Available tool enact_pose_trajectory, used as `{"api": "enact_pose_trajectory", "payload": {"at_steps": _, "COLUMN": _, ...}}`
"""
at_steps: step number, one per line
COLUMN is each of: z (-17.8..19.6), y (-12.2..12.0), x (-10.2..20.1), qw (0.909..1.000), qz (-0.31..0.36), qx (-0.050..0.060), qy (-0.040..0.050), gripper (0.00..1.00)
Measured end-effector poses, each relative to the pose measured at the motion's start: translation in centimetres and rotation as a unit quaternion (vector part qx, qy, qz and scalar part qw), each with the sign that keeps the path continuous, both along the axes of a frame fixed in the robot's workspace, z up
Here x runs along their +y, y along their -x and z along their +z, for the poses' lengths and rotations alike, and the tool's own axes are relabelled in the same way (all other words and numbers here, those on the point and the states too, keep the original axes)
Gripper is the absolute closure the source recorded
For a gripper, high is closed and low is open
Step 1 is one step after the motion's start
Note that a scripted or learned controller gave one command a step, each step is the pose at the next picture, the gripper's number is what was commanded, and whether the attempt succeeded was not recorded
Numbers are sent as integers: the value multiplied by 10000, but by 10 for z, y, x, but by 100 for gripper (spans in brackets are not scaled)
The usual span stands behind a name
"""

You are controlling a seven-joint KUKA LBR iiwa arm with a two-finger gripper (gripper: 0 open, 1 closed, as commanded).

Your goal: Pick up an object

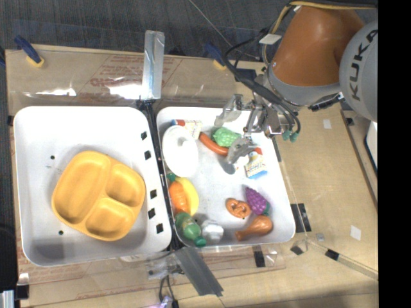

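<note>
Camera view: arm over the right bin, no object secured.

The gripper (239, 147) sits low in the upper part of the right bin (282, 191), right of frame centre, beside the green leafy toy (226, 136) and the carrot (212, 144), with a small printed carton (255, 166) just to its lower right. Whether the jaws are released or clenched cannot be told; nothing is seen between them. Candidate objects all lie in this bin: a white bowl (180, 151) at its left, an orange-yellow fruit (182, 196), a pretzel (236, 208), purple grapes (256, 201) and a drumstick (255, 226) toward the bottom. The left bin (26, 172) holds a yellow divided plate (97, 194). Risk, in my judgement: the crowding near the gripper could cause a partial pinch or shove neighbouring items aside, and the rounded toys may slip.
</note>
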State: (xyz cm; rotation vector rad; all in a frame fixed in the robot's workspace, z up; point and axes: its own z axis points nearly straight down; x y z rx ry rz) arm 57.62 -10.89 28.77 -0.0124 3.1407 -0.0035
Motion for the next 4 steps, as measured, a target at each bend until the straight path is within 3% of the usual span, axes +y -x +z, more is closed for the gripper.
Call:
{"api": "enact_pose_trajectory", "payload": {"at_steps": 1, "z": -167, "y": 11, "x": -75, "qw": 9976, "qz": -695, "qx": 43, "qy": -19, "gripper": 0}}
{"api": "enact_pose_trajectory", "payload": {"at_steps": 2, "z": -195, "y": 65, "x": -79, "qw": 9945, "qz": -1051, "qx": -4, "qy": -13, "gripper": 0}}
{"api": "enact_pose_trajectory", "payload": {"at_steps": 3, "z": -194, "y": 95, "x": -99, "qw": 9976, "qz": -694, "qx": -33, "qy": -11, "gripper": 0}}
{"api": "enact_pose_trajectory", "payload": {"at_steps": 4, "z": -194, "y": 96, "x": -100, "qw": 9989, "qz": 460, "qx": -28, "qy": 1, "gripper": 0}}
